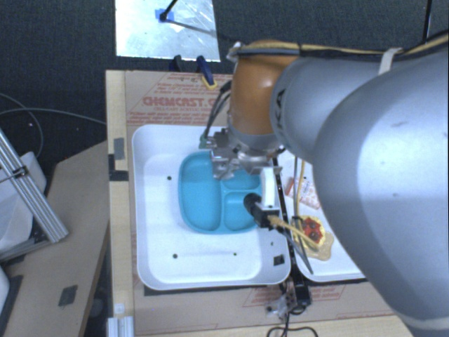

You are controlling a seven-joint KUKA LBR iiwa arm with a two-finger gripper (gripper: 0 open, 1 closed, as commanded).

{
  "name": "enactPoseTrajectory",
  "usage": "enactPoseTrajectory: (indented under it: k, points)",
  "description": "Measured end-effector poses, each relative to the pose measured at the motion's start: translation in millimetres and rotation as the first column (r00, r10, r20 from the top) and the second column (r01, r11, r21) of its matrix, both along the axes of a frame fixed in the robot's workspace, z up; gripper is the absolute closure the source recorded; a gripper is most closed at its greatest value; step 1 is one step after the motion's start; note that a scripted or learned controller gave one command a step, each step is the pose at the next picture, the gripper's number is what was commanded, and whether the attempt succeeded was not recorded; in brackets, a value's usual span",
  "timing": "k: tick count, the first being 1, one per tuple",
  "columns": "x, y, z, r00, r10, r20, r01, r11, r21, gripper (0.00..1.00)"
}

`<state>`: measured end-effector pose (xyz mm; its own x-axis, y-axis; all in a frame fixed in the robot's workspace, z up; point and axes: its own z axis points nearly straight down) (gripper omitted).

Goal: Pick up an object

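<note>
Lighting is even and moderate, with a cool bluish cast overall. The large grey metal arm sits close to the lens, soft and out of focus, with a broad pale sheen. The shallow white plastic left bin is brightly lit with mild shadow beneath the wrist. The silvery foil sheet shows patchy glare. Dark surroundings lack detail; slight overall graininess

The arm hides most of the right bin
</note>
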<state>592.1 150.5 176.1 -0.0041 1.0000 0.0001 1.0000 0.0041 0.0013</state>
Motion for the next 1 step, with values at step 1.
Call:
enactPoseTrajectory:
  k: [1]
  points:
    - [-13.2, -82.4, 17.5, 1.0, -0.009, -0.001, 0.009, 1.0, -0.001, 1.0]
